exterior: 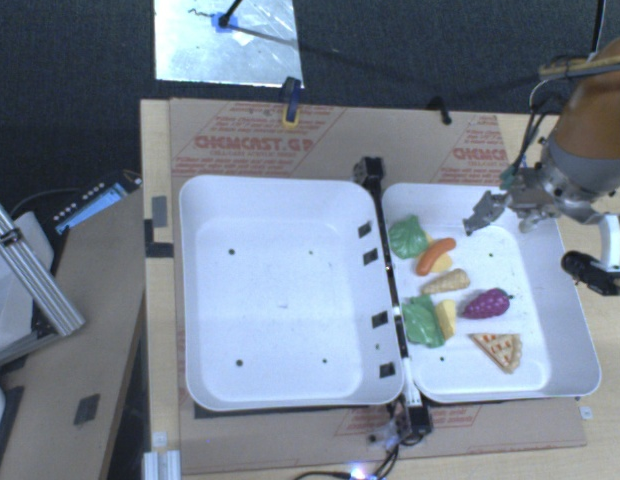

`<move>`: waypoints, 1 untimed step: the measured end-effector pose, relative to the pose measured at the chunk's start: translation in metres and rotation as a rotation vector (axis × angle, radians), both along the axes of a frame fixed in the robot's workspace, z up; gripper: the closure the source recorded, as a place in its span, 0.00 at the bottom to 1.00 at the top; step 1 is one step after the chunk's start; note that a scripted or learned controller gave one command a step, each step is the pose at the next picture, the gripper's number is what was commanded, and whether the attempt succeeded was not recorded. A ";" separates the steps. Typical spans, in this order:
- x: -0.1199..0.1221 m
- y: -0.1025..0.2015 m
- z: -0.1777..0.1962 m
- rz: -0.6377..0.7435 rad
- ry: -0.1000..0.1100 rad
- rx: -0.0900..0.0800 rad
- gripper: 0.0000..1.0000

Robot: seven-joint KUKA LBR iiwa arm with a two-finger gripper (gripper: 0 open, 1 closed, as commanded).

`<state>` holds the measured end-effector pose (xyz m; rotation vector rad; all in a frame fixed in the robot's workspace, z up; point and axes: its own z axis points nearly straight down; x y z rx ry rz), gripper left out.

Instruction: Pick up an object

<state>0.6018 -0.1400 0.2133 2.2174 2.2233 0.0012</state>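
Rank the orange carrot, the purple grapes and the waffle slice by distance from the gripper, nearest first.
From the gripper in the camera view:
1. Orange carrot, just below and left of it.
2. Purple grapes, mid-bin.
3. Waffle slice, at the right bin's near edge.

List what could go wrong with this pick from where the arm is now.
1. The toys in the right bin are crowded: the orange carrot, green leafy piece and the pale piece touch or nearly touch, so a grasp may nudge a neighbour or catch two.
2. The gripper sits near the bin's far rim, up and right of the cluster, so a straight descent would likely close on bare floor.
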 end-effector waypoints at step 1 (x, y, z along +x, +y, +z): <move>-0.040 0.003 -0.116 -0.002 0.009 0.003 0.00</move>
